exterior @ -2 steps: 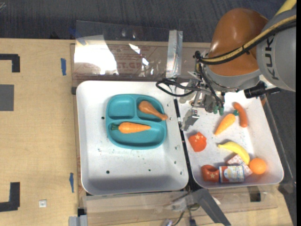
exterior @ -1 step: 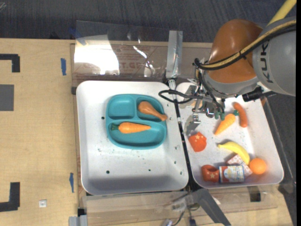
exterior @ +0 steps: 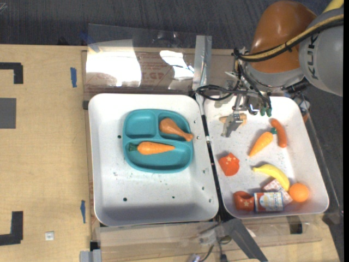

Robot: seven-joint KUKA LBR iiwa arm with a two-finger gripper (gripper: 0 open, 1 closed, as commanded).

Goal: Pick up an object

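reaching in from the right: the grey arm (exterior: pixel 332 59), bent over the far part of the right bin (exterior: pixel 319 162). beside it, the left bin (exterior: pixel 158 195), holding a teal tray (exterior: pixel 126 132) with a carrot (exterior: pixel 155 148) and a drumstick (exterior: pixel 175 129) in separate compartments.

seems to be the approach step, with nothing picked yet. hanging low over the far left corner of the right bin, the gripper (exterior: pixel 230 125), with bare white floor under it and no object in it. cannot tell from this slant whether open or closed.

as for the task's thing, not fixed by the task, so a choice among the pieces of the right bin. by size: a banana (exterior: pixel 272 174) near the middle, a can (exterior: pixel 270 201) lying at the near wall, a small carrot (exterior: pixel 262 142), a red sausage (exterior: pixel 280 132) just beside it, an orange (exterior: pixel 299 192) in the near right corner, a red pepper (exterior: pixel 229 164) at the left wall.

probably best to take the small carrot or the red pepper, both near the gripper. lies slanted, the small carrot: long axis from near left to far right, thin tip toward the near left, green top toward the far right. next move, as a judgement: shift over its middle, turn the wrist to close across the axis, then go down. for the red pepper, compact, no clear long axis.
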